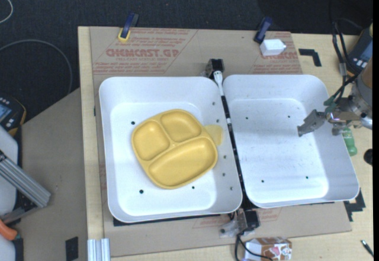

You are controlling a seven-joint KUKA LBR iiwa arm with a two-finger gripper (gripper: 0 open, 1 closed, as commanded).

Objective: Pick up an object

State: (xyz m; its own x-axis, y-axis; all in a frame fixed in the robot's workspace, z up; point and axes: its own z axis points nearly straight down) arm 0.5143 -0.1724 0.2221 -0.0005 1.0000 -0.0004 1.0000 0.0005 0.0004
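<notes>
Dark carpet surrounds the table [177,47], whose brown cardboard top carries two shallow white bins side by side. Inside the left bin [112,135] lies a yellow divided plate [173,147], three compartments facing up, roughly at the bin's middle and tilted askew. Over the right bin [284,189], near its right wall, hangs the gripper [314,123], reaching in from the table's right edge. Its fingers are too blurred to read, so open or closed cannot be told; nothing is visibly held.
</notes>
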